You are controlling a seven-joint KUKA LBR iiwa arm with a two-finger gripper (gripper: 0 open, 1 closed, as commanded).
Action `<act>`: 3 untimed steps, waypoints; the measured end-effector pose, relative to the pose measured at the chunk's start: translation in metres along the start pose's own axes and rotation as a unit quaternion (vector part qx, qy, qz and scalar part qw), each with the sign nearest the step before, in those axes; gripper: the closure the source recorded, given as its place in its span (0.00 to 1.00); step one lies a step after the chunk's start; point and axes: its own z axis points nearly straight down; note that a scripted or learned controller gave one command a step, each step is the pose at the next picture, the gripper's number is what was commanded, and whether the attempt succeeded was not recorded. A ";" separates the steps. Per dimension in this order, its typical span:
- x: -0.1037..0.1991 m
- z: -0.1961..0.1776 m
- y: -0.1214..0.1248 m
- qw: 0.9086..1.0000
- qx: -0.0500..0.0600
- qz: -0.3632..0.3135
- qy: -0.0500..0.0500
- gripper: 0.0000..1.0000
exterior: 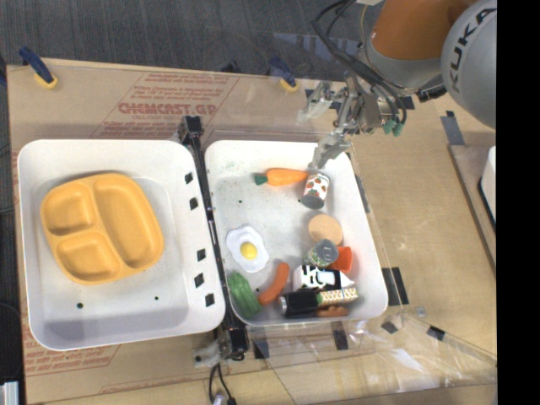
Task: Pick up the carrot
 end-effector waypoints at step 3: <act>-0.002 0.187 -0.022 1.000 -0.001 0.029 -0.001 1.00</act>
